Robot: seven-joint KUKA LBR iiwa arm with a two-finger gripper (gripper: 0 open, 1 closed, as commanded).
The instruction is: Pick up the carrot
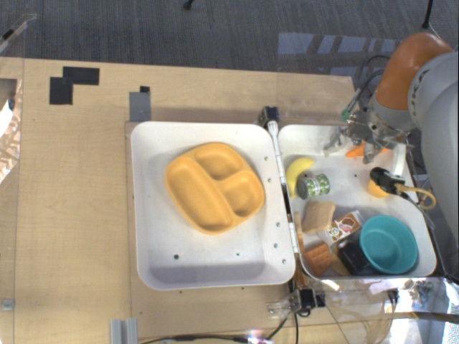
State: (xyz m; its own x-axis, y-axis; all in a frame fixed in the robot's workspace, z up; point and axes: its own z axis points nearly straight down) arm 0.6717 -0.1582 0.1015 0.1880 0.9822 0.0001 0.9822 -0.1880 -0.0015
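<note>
At the near right corner of the right bin (429,264) sits a teal bowl (388,244), with a small printed carton (343,227) and a brown block (318,257) just to its left. Further back lie a green can (313,185) and a banana (298,169), touching. In the left bin (143,213) rests a yellow divided plate (214,187). At the far right, the gripper (362,139) hangs over the carrot (355,150) — an orange sliver beside its fingertips — and I cannot tell how wide the jaws stand.
</note>
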